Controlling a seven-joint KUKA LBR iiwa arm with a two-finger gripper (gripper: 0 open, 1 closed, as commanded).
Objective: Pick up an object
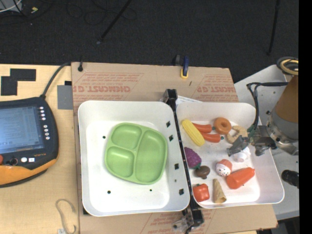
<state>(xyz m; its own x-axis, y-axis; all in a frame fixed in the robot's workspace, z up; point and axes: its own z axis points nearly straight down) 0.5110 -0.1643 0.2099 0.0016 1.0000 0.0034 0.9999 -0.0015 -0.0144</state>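
Fingers (240, 147) blurred among toys (229, 168).

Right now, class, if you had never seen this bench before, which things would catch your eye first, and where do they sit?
The bright green three-compartment plastic plate draws the eye first, lying in the middle of the left white bin. Next comes the heap of colourful toy food in the right white bin: a yellow corn cob, an orange carrot and a brown doughnut. The grey gripper hangs over that bin's right part.
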